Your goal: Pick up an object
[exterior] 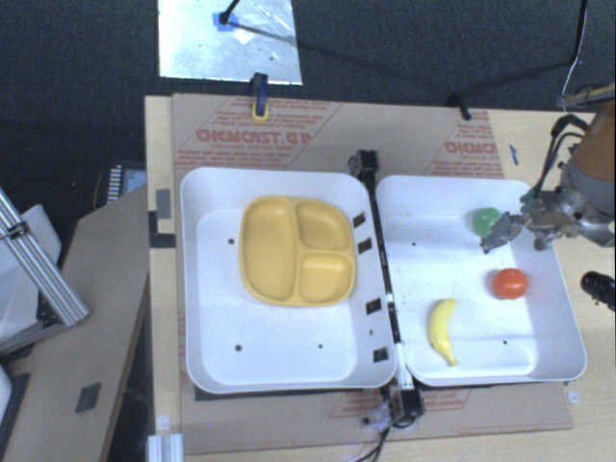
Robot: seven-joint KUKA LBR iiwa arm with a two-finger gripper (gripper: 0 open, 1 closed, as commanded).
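Item: my gripper [518, 232], at the far right edge of the right bin [558, 354], reaching in from the right. State of fingers: spread, two dark tips showing with a bare gap of white bin floor between them; nothing is pinched there. Item: green object [485, 220], small and rounded, in the upper part of the right bin, touching or just beside my left-hand fingertip [495, 238] as the camera sees it; it lies to the left of and slightly above the gap, not inside it. Item: red ball-like object [509, 283], probably a tomato, in the same bin, below my fingers and near them, apart from the green one. Item: yellow banana [442, 330], lower in the right bin, well apart from my fingers; its long axis runs up and down the picture with a slight lean, the stem end toward the bottom right. Item: yellow divided plate [296, 250], in the left bin [207, 287], across the divider and farthest from me. Both bins sit on a cardboard-covered surface [318, 128]. Judgement: the green object is the nearest candidate, and the deciding relation is that it sits off to one side of my opening; a short shift toward it would be needed before closing, otherwise the tip may only nudge it away. I cannot tell my height above the bin floor.
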